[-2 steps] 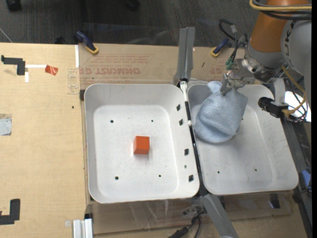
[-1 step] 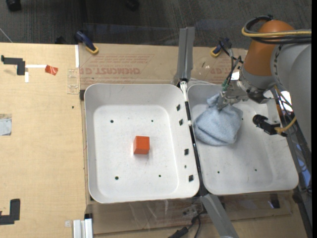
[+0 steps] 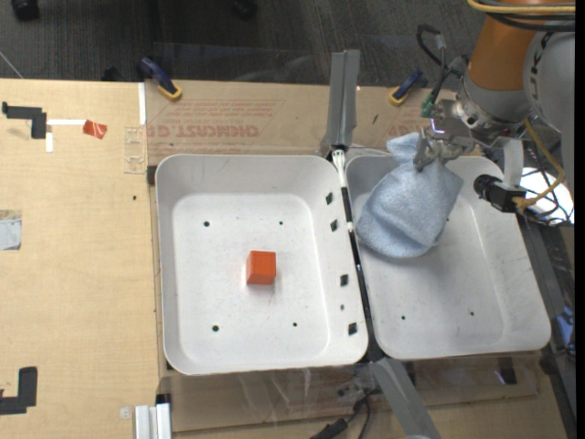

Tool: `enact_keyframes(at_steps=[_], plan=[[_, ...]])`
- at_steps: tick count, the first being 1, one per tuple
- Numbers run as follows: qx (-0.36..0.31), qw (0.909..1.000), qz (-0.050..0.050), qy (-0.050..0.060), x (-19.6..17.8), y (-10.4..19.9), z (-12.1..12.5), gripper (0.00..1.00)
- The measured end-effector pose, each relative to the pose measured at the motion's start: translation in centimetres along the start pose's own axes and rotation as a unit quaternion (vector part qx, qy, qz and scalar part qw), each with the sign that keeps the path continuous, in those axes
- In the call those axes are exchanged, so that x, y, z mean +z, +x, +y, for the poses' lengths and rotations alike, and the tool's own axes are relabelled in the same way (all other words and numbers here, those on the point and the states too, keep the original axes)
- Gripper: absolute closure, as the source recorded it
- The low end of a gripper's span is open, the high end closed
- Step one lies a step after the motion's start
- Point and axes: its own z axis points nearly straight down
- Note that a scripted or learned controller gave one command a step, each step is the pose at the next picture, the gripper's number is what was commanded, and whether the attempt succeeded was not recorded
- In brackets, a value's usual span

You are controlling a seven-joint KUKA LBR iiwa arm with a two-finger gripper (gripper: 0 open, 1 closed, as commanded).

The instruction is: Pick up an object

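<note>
Camera view: the pincer (image 3: 430, 154) is pinched onto the top edge of a floppy pale-blue cloth mitt (image 3: 407, 210) — it hangs over the right white plastic bin (image 3: 457, 332), near its left wall. A small orange-red cube (image 3: 261, 268) sits mid-floor in the left white bin (image 3: 183, 245) — well apart.

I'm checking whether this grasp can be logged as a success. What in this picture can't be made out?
- Gripper: its tips sink into the top of the grey-blue cloth, so the grip itself is hidden.
- Right bin: the cloth covers part of its floor and near-left rim.
- Arm: cut off by the top and right edges.
- Orange block, left bin: underside hidden.
</note>
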Motion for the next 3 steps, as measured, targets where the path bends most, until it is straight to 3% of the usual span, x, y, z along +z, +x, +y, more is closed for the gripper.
enact_keyframes(at_steps=[1,2,3], plan=[[-0.062,0.9981,0.000,0.000,-9.4,-2.6,0.2,1.00],[-0.102,0.9948,0.001,0.002,-0.7,0.2,-0.1,1.00],[-0.049,0.9988,0.001,0.001,1.0,2.2,-0.4,1.00]])
